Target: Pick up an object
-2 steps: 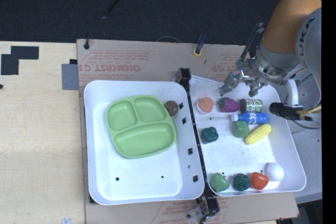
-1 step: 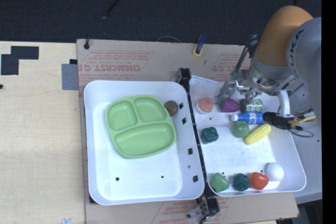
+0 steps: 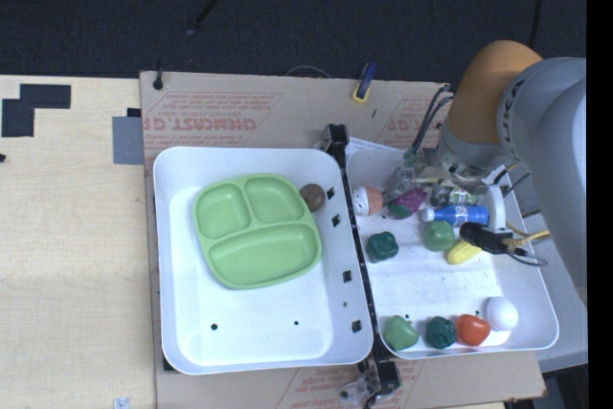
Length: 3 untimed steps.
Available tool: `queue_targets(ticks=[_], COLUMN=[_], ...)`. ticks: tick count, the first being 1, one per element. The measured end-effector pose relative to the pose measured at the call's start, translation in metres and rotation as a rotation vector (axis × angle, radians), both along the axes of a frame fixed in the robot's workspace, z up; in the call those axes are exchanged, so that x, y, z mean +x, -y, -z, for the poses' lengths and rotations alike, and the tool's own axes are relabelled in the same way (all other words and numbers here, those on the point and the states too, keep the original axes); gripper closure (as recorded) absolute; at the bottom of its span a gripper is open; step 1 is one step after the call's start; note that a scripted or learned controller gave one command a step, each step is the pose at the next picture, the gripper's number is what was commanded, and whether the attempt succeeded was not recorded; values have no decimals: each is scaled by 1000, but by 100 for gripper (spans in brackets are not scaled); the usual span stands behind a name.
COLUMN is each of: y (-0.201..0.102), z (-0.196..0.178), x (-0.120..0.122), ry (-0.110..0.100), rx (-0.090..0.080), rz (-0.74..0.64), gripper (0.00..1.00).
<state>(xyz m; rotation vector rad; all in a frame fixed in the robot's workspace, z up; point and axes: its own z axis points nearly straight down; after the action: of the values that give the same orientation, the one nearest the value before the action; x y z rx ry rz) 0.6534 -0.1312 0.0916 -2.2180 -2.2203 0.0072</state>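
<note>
My gripper hangs low over the far part of the right bin, under the orange band of the arm. Just below it lies a purple object, and whether the two touch is unclear. Close by are an orange and white object, a blue cylinder, a pale green lump, a yellow piece and a dark green lump. Nothing is visibly held.
Along the right bin's near edge sit a green piece, a dark teal one, an orange-red one and a white ball. The left bin holds a green divided plate and a brown ball.
</note>
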Motion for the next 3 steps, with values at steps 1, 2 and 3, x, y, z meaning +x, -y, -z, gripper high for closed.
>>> queue_targets(ticks=[1,2,3], y=[0,0,7], z=[4,-7,-68], x=[0,0,3], ry=[4,4,9], rx=[-1,1,0], rz=[1,2,7], gripper=[0,100,100])
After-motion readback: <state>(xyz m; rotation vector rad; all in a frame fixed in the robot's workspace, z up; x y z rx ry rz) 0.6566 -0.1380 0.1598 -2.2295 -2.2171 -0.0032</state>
